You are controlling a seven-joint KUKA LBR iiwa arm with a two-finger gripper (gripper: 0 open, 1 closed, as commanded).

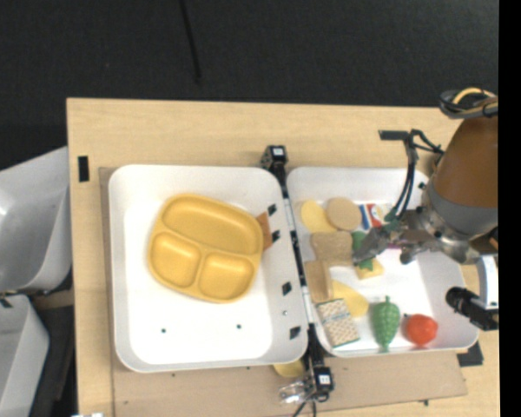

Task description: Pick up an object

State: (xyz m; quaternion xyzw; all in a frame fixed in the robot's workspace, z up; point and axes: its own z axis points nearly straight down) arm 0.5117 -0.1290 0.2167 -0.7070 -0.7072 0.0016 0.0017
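Observation:
The right bin (443, 272) holds several toy foods. At its far left lie a yellow round piece (312, 215) and a tan cookie (340, 213). A brown bread slice (328, 250) sits below them, with a pale yellow piece (351, 300) nearer the front. Along the front edge are a checkered box (338, 321), a green pepper (385, 321) and a red tomato (421, 328). My gripper (375, 243) hangs low over the bin's middle, just above a small yellow piece (371, 270) and right of the bread. A red and white packet (372, 213) lies partly hidden behind it.
The left bin (139, 320) carries a yellow divided plate (205, 248), with a small brown item (264, 227) at its right edge. The grey and orange arm (464, 176) covers the right bin's far right corner. Black clips (276, 155) mark the seam between the bins.

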